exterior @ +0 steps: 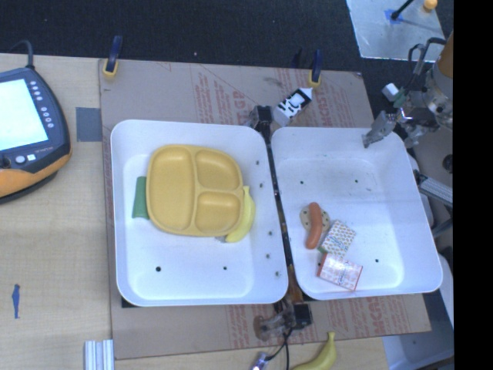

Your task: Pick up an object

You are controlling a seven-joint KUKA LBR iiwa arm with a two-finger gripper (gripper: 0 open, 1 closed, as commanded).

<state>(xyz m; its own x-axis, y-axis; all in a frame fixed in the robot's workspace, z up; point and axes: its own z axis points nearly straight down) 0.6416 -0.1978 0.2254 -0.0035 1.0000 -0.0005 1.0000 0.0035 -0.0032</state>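
Note:
My gripper [379, 132] hangs over the far right corner of the right bin [385, 206], with nothing seen in it. In that bin's near left part lies a reddish-brown sausage [312, 224]. Beside it are a checkered packet [337, 237] and a pink-and-white packet [340, 271]. All three are well to the left of and nearer than the gripper. In the left bin [192, 284] a yellow compartment plate [192, 190] lies on a green sponge [139, 199]. A banana [245, 216] is tucked at its right edge.
A teach pendant [27, 133] rests on the bench at far left. A black-and-white object [293, 104] lies behind the bins' shared edge. Blue clamps [315, 65] hold the cardboard at the back. A second banana [320, 354] lies in front of the bins.

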